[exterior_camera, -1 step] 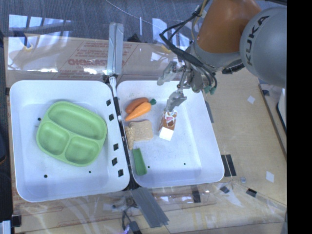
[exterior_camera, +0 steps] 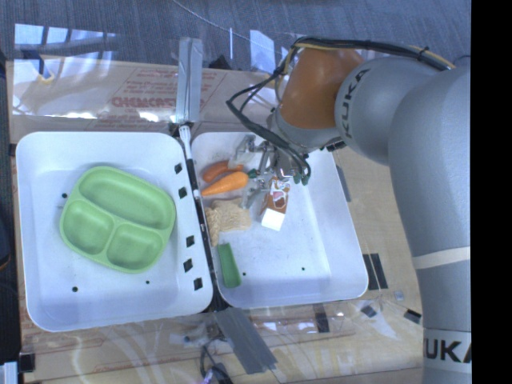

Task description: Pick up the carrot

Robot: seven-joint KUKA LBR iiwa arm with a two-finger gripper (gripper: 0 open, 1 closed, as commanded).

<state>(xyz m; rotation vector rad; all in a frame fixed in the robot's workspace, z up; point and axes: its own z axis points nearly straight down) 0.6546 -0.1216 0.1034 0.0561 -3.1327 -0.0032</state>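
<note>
Gripper (exterior_camera: 258,174) low in right bin (exterior_camera: 336,246), beside carrot (exterior_camera: 225,183) — grip state unclear

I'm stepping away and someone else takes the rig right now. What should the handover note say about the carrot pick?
Gripper: down in the right bin, right beside the carrot's right end. Whether it has a grip cannot be told from this view.
Carrot: lying in the upper left part of the right bin, near the divider. A second orange piece lies just above it.
Also in that bin: a beige block, a green stick, a small white block.
Left bin: a green sectioned plate.
Done: the arm has reached the carrot.
Left: confirm the grasp, then lift the carrot.
</note>
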